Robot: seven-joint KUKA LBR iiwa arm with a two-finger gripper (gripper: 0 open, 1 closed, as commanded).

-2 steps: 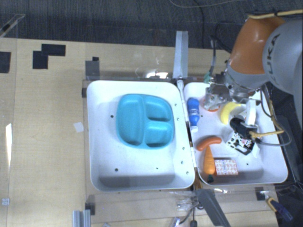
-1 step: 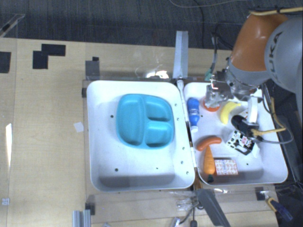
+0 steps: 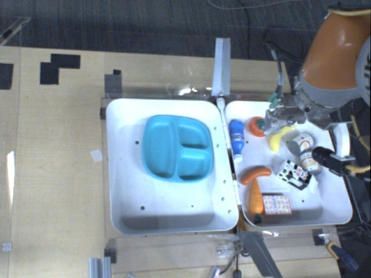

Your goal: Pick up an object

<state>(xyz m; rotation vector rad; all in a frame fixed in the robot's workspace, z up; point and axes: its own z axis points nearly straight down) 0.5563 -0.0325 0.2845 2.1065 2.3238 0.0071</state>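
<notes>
Nearest us, at the front edge of the right white bin [image 3: 342, 216], we see a small flat packet with a red-and-white pattern [image 3: 276, 204] lying beside an orange carrot-shaped toy [image 3: 255, 196], which points toward the front wall. Just behind the carrot lies a reddish-orange sausage-shaped toy [image 3: 255, 174], set at a slant. To the right of these sits a black-and-white printed box [image 3: 294, 173], and touching its upper corner is a small tin with a pale label [image 3: 305, 153], lying on its side. Along the divider at the left of this bin stands a blue plastic bottle with a white cap end [image 3: 236, 135]. Farther back we find a round orange-red fruit toy [image 3: 256, 126] and a yellow banana-shaped toy [image 3: 281, 138]. The gripper [image 3: 278, 117] hangs low over the back of this bin, just above the yellow toy and beside the orange-red one; we cannot tell whether it is spread or closed, nor whether it grasps anything. The left white bin [image 3: 124, 213] holds a light blue plastic tray with three compartments [image 3: 177, 146], resting near its middle.
</notes>
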